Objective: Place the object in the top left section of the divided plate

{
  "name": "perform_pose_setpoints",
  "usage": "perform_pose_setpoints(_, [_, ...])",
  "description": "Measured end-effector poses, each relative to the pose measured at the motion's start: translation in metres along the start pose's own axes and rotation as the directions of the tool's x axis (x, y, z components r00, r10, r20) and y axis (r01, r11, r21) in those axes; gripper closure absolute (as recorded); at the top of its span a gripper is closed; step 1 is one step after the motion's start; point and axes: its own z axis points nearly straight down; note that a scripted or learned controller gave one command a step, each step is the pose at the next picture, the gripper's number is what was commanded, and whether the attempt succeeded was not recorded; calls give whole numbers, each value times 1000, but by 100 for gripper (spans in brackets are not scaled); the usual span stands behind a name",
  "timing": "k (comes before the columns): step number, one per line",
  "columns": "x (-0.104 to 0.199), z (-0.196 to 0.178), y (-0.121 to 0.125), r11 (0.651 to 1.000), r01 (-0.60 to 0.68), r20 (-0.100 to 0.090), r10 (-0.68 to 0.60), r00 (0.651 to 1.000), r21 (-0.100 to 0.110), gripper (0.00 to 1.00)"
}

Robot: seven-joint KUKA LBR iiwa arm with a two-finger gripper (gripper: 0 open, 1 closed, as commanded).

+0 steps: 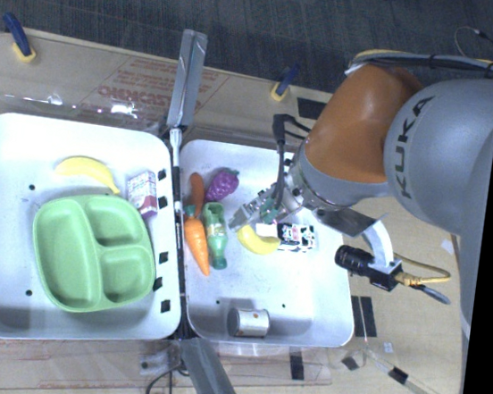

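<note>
A wooden bench with red print on it spans the view, dark floor above it, blue clamps at its far edge. The grey arm with its orange band fills the upper right and reaches down over the right bin.

Two white bins sit side by side, touching along a central divider. The left bin holds a green divided plate, tilted a little, with three sections. A banana lies just beyond the plate's far rim, its long axis running roughly left to right. A small red-and-white packet lies at the plate's upper right edge, near the divider.

The right bin holds a carrot lying along the divider, long axis running near to far, its narrow end toward the near side. A green bottle lies beside it, parallel. Purple grapes sit at the far end of these. A metal can lies on its side near the front wall.

The gripper hangs low in the bin's middle, just above a yellow object, which lies with its long axis left to right. A small black-and-white item sits just to its right. Whether the fingers are apart or together cannot be told, nor whether they touch the yellow object.
</note>
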Motion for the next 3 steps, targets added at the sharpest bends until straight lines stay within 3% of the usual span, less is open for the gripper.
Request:
perform_pose_setpoints(1, [47, 31, 48, 945, 327, -1, -327, 945, 2, 100])
perform_pose_setpoints(2, [86, 18, 54, 905, 425, -2, -425, 905, 2, 100])
perform_pose_setpoints(3, [86, 18, 54, 905, 425, -2, -425, 905, 2, 0])
